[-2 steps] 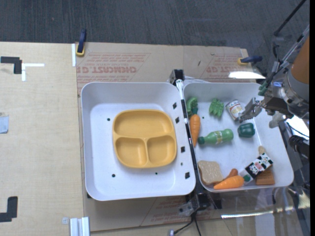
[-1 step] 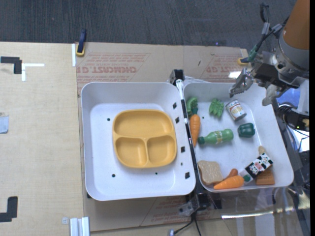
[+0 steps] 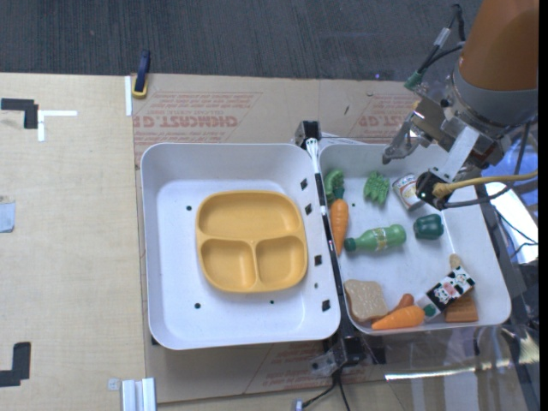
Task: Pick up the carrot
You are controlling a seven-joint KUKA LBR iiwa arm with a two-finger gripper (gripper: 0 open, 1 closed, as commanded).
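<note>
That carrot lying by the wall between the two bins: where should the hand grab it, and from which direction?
Probably across the thick orange upper body of the carrot, coming straight down from above. It lies flat, lengthwise along the right bin's left wall, leafy top toward the far end. The wall crowds one side, so one finger would have to slip into that narrow gap. The hand is at the bin's far edge.

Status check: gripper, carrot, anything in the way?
Gripper above right bin's far edge, holding nothing. Orange carrot lies against left wall, untouched. Green leafy toy and green bottle close beside it.
</note>
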